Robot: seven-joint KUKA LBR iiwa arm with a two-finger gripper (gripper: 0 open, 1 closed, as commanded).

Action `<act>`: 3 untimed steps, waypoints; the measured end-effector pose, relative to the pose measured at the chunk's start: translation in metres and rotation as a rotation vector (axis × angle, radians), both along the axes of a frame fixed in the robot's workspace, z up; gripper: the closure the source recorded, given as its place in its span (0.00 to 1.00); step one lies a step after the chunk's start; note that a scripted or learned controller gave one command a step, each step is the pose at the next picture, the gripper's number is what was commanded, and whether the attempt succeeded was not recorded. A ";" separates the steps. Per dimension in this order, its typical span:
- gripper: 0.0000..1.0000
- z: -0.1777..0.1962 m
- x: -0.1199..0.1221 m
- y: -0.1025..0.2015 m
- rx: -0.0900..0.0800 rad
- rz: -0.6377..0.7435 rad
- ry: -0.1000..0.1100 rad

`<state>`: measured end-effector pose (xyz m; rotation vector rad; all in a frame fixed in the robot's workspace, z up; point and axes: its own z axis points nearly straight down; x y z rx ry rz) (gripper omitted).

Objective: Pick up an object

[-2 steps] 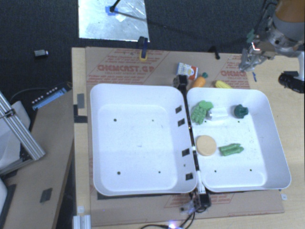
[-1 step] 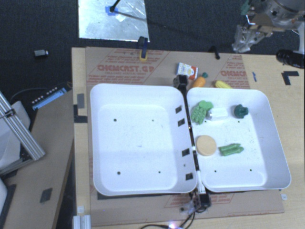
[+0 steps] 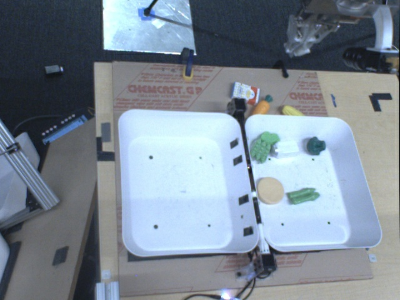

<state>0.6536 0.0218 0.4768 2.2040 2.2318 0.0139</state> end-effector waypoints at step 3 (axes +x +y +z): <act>1.00 0.038 0.015 -0.041 -0.003 -0.006 0.005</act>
